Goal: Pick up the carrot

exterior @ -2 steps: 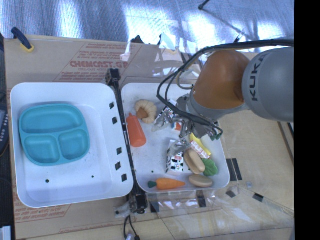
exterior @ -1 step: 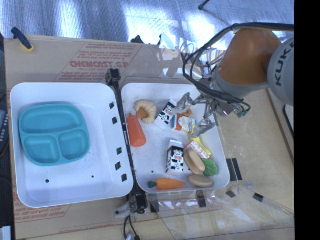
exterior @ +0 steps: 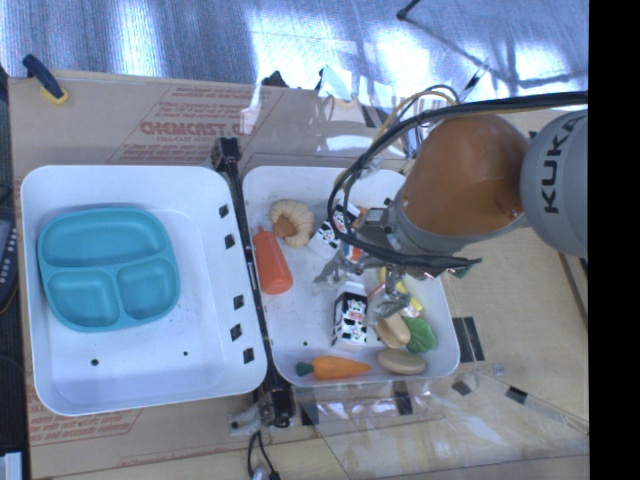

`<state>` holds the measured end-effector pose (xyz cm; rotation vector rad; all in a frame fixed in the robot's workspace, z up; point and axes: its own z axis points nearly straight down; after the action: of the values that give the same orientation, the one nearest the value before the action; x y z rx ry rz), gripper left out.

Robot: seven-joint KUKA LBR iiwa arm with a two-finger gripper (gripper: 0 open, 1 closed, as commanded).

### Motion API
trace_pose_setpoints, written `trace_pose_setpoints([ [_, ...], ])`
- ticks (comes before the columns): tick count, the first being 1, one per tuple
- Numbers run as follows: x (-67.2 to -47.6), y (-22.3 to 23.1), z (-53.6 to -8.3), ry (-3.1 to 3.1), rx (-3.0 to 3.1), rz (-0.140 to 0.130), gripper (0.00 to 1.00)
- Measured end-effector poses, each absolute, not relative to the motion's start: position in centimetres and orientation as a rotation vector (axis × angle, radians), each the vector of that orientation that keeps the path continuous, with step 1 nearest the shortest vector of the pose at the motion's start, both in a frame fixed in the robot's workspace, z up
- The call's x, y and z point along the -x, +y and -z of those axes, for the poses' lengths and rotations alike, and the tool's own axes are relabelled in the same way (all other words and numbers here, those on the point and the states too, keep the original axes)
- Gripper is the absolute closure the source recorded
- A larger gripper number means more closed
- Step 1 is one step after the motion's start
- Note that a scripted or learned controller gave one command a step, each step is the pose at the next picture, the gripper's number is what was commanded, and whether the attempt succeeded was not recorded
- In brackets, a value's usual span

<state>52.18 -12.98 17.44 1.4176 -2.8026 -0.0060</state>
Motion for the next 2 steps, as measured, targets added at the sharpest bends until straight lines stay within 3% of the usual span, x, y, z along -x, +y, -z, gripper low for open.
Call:
trace_pose_setpoints([
  [1,-60.6,-19.0,-18.4,-2.777,-1.479,-0.006,0.00],
  [2,-54.1,-21.0,-20.1,-2.592,-1.774,0.002,0.00],
])
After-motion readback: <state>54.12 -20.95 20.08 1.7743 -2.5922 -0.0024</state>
